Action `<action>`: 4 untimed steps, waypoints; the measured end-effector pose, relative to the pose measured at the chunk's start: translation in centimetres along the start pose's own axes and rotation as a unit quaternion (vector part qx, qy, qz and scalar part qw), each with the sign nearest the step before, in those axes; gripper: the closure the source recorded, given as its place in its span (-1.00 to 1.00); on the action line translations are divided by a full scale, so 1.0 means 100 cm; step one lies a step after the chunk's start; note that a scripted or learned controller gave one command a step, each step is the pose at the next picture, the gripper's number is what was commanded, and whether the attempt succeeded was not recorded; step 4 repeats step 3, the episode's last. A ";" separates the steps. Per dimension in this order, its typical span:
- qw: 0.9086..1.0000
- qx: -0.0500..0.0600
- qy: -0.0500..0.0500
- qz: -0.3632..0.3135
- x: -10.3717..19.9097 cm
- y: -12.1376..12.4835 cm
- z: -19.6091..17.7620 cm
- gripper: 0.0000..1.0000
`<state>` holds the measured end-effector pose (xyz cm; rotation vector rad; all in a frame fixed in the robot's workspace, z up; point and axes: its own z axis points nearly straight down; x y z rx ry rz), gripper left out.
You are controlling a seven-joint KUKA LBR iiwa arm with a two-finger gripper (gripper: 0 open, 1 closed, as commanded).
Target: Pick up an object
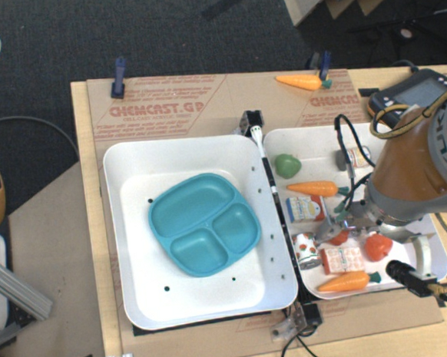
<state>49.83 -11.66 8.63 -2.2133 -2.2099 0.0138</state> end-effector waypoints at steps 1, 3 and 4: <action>1.000 -0.012 -0.009 0.002 0.014 0.015 0.000 -1.00; 1.000 -0.015 -0.001 -0.006 0.091 0.071 -0.105 1.00; 1.000 -0.015 -0.001 -0.006 0.091 0.071 -0.105 1.00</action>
